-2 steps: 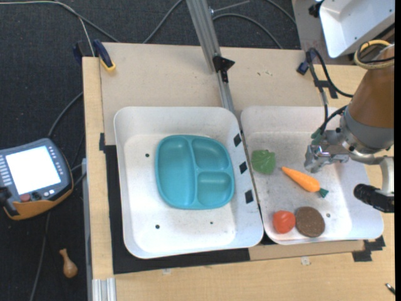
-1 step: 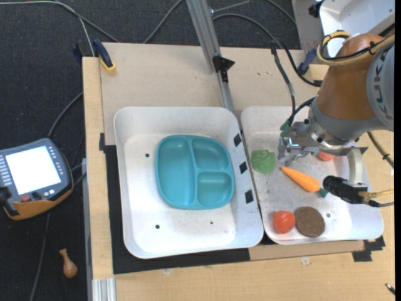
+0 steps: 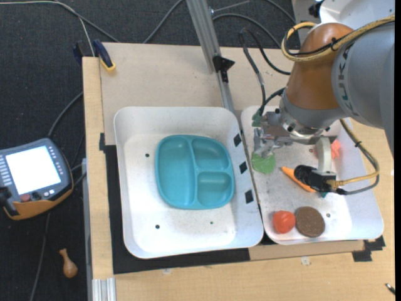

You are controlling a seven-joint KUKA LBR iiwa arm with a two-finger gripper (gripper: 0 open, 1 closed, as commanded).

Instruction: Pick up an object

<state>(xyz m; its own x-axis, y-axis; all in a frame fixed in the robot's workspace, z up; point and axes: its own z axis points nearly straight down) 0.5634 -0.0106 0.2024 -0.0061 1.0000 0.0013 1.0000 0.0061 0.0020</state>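
Gripper (image 3: 265,144): two-finger tool on the grey arm with the orange band, low over the left part of the right shallow white bin (image 3: 358,211); whether it is apart or together cannot be told from this slant.
Task's thing: small green soft-looking lump (image 3: 264,164), directly below the gripper and near the bin's left wall; contact between the two cannot be confirmed.
Step in hand: judged to be the descent onto the green lump, with no grasp yet evident.
Doing it well: keep the tool centred over the lump, come down straight, and close only once it sits low enough to straddle the lump. A close that is high or off-centre would likely pinch an edge and let the lump slip.
Nearest obstacle: thin orange carrot-like stick (image 3: 290,174), just beside the lump on the right; a sideways drift could nudge it.
Bin wall: close on the lump's left, leaving little room on that side.
Further items: red-orange rounded piece (image 3: 283,221) touching a flat brown disc (image 3: 309,222) at the bin's near edge; a small pink piece (image 3: 336,148) by the arm; all well apart from the lump.
Left shallow white bin (image 3: 139,227): holds a teal plastic compartment plate (image 3: 194,171), clear of the work.
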